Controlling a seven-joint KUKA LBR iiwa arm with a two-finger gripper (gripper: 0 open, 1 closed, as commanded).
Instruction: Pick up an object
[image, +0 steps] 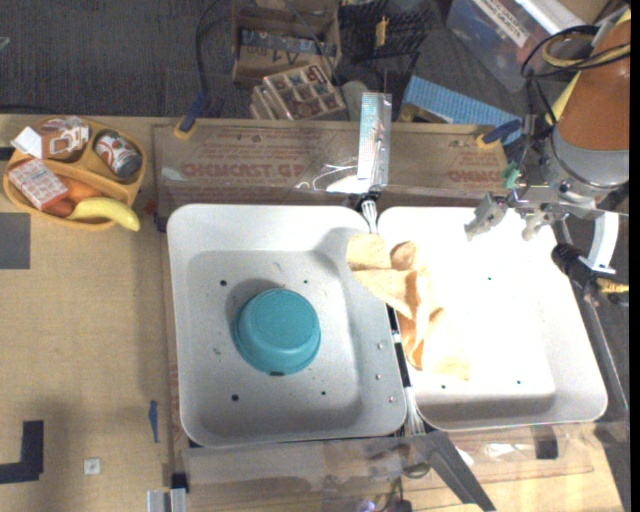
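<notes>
A teal bowl (278, 331) sits upside down in the middle of the left bin (200, 250). A tan and orange cloth (405, 290) lies draped over the divide between the bins, mostly along the left side of the right bin (560, 380). My gripper (506, 215) hangs over the far right part of the right bin, well to the right of the cloth. Its two fingers stand apart with nothing between them.
A yellow tray (30, 195) with a banana (105, 211) and food items sits at the far left. Cardboard panels (260, 160) line the back of the bins. Boxes and cables clutter the floor behind the bench.
</notes>
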